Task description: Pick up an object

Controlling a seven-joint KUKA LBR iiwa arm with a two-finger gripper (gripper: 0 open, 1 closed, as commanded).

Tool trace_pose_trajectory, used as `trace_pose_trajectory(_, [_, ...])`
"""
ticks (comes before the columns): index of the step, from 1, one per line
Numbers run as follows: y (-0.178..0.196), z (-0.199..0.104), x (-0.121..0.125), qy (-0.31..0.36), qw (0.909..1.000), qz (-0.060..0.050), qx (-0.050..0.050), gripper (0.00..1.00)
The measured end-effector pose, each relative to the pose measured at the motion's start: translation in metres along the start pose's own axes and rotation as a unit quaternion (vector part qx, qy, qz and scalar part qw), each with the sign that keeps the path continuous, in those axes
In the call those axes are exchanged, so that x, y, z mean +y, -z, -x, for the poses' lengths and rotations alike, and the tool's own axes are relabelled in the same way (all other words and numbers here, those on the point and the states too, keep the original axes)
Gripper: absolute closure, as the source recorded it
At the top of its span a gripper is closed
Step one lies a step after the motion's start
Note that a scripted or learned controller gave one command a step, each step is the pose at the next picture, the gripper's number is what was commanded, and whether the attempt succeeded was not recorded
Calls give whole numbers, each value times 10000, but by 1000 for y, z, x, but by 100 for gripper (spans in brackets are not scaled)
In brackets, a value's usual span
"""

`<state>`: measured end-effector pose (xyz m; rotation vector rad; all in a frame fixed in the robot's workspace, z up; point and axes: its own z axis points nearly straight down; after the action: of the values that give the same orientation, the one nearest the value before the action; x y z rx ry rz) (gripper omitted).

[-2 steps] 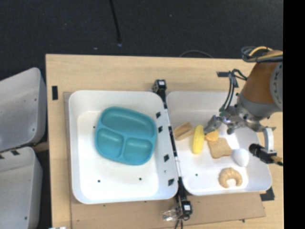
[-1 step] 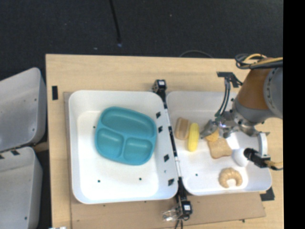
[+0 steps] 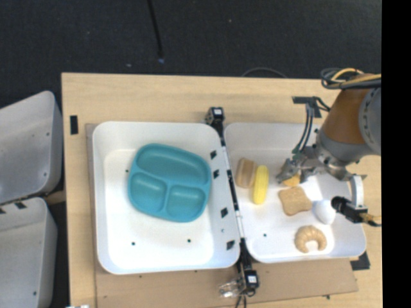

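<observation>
Fingers: can't tell if they're spread or closed, too small and dark in the camera view, partly under the wrist. Gripper (image 3: 290, 173) sits low in the right bin (image 3: 270, 249), at the upper middle of it, just above the toast slice (image 3: 295, 200). A small orange-yellow piece (image 3: 292, 181) shows right at the gripper tip; can't tell whether it's between the fingers or just lying beneath them.

Arm (image 3: 350, 124) comes in from the right edge, orange band above the wrist, grey body, cables looping over the top.

Right bin contents:
- yellow banana-shaped piece (image 3: 260, 184), upright-ish along the bin's left part, touching or just beside a tan bread-like block (image 3: 244, 172) on its left
- toast slice near the middle, just right of the banana, apart from it
- croissant (image 3: 311, 239) near the bin's lower edge, below the toast
- white egg-like object (image 3: 323, 212) between the toast and the croissant, to the right, next to a black fitting on the arm's side

Left bin (image 3: 115, 249): one teal divided plate (image 3: 169, 182), three compartments, lying flat, slightly turned, in the upper middle.

Both bins rest side by side on the light wood surface (image 3: 141, 95), black clips along the seam between them. Grey panels to the far left, dark floor behind.
</observation>
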<state>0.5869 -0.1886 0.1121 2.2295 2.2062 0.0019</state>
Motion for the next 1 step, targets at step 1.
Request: trace_pose_trajectory(1, [60,-6,-1,70,10000,6,5,100])
